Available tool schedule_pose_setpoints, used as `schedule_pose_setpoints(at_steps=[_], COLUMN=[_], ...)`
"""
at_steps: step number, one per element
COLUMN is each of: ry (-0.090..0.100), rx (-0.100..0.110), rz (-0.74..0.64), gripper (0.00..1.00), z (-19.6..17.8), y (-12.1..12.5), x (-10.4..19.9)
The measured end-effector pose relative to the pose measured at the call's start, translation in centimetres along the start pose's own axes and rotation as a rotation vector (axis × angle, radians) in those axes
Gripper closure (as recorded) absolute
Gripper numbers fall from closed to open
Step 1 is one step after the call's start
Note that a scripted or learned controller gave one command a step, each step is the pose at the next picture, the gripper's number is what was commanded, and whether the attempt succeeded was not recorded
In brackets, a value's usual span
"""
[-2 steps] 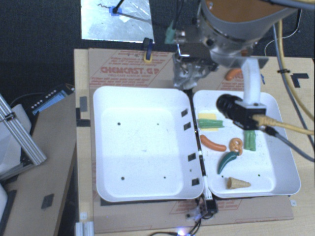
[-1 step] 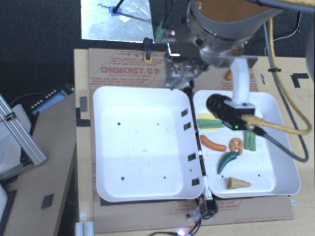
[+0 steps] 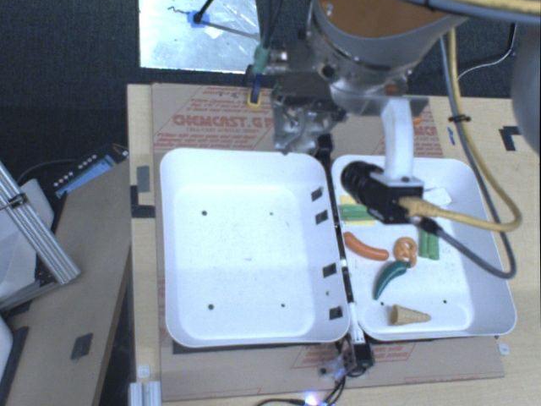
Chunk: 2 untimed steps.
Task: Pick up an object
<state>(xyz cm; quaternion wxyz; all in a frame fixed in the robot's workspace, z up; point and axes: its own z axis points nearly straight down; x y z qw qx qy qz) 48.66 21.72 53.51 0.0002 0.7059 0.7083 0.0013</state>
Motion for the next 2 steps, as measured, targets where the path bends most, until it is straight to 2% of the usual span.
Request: schedule_pose_setpoints(at_steps=[1, 2], ry=[0.0, 0.0], rx=[0.0, 0.0], rz=[-0.001, -0.001], gripper=[1.0, 1.0], z=[0.01, 0.01], y=[0.01, 0.0], x=[1.6, 1.64])
